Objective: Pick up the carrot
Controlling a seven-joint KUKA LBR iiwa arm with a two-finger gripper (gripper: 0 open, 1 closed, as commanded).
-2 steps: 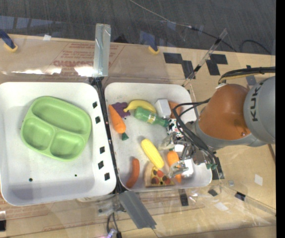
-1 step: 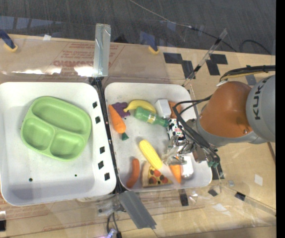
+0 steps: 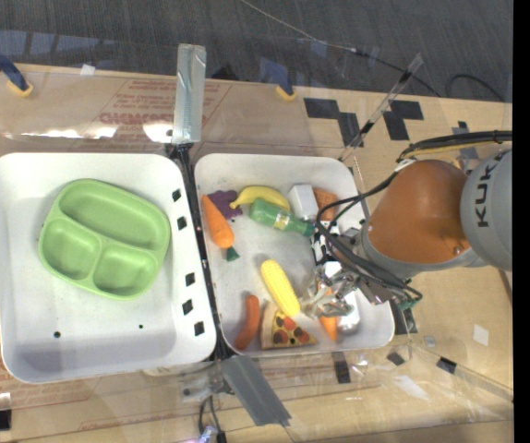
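Left bin (image 3: 25, 275) holds a green divided plate (image 3: 104, 238), lying flat toward the bin's upper left. Right bin (image 3: 246, 169) holds the toy food. Carrot (image 3: 217, 221) lies near the right bin's left wall, orange body with the green end pointing down toward the bin's middle, well apart from the gripper and untouched. Just right of it is a banana (image 3: 260, 195) with a purple tip, then a green bottle (image 3: 278, 218) lying on its side, with a white block (image 3: 303, 198) beside it. Lower down: a red-orange sausage-like piece (image 3: 248, 321) by the front wall, a corn cob (image 3: 280, 287) tilted, and a pizza slice (image 3: 283, 330) touching the corn's lower end.

Arm (image 3: 422, 212) comes in from the right over the counter (image 3: 450, 358), orange band over the right bin's right edge, wrist angled down and left into the bin's lower right corner. Gripper (image 3: 331, 295) sits low there, tangled in black cables. A small orange piece (image 3: 329, 324) lies right under it; possibly touching, hard to tell. Fingers: the metal parts blur together, so cannot tell whether they are spread or closed, and nothing is clearly seen between them.
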